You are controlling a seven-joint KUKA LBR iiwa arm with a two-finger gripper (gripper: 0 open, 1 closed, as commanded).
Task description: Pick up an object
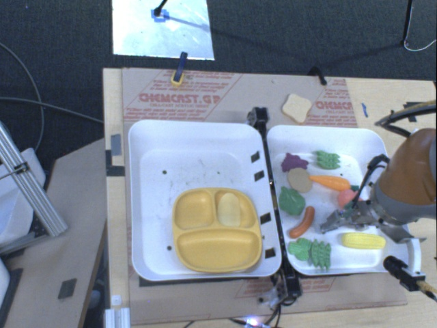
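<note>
While the arm reaches in from the right, its gripper sits low in the right bin, between a red sausage and a corn cob, beside a pink piece. Grip state: cannot tell (too dark and small). A carrot lies just above. The left bin holds a yellow divided plate.

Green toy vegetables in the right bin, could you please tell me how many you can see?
4: one near the far wall, one by the divider, and two side by side at the near wall. The arm may hide others.
</note>
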